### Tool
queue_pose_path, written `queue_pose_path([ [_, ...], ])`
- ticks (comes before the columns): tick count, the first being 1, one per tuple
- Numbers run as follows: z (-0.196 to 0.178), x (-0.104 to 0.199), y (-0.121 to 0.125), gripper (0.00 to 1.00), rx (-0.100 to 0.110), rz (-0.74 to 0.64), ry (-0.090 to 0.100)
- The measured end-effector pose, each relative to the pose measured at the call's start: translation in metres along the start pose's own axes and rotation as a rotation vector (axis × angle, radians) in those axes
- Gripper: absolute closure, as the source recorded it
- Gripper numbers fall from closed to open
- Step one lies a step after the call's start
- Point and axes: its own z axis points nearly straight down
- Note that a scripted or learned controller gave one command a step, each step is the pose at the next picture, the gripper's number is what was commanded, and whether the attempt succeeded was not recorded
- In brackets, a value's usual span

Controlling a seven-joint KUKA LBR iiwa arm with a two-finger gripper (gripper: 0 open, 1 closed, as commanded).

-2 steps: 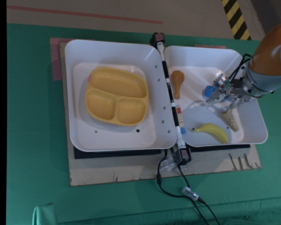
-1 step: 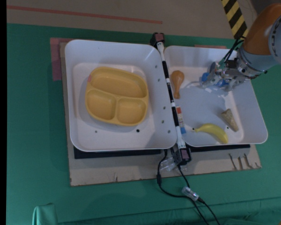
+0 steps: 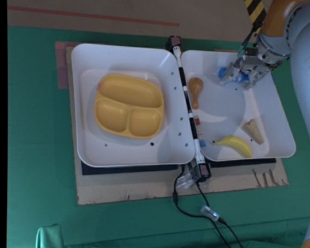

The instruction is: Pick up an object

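My gripper (image 3: 237, 78) hangs low over the far part of the right bin (image 3: 280, 138), right on top of a small blue object (image 3: 222, 72) that peeks out at its left side. The gripper hides most of that object. A brown drumstick-shaped toy (image 3: 196, 90) lies to the gripper's left, near the bin's inner wall. A yellow banana (image 3: 235, 145) rests near the front edge. A tan cone-shaped piece (image 3: 253, 130) sits just behind and to the right of the banana.
The left bin (image 3: 88, 154) holds a yellow divided plate (image 3: 128, 106). A strip with markers (image 3: 188, 112) runs between the bins. Cables and a connector (image 3: 208, 212) trail over the green mat in front. My grey arm (image 3: 305, 76) stands along the right bin's right side.
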Motion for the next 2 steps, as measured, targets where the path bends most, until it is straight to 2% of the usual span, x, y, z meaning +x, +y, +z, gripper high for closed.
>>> queue_pose_path([
  [1,-0.017,-0.002,0.0,1.0,-0.004,0.009,-0.006],
  [2,-0.001,0.016,-0.027,1.0,-0.084,0.016,-0.012],
])
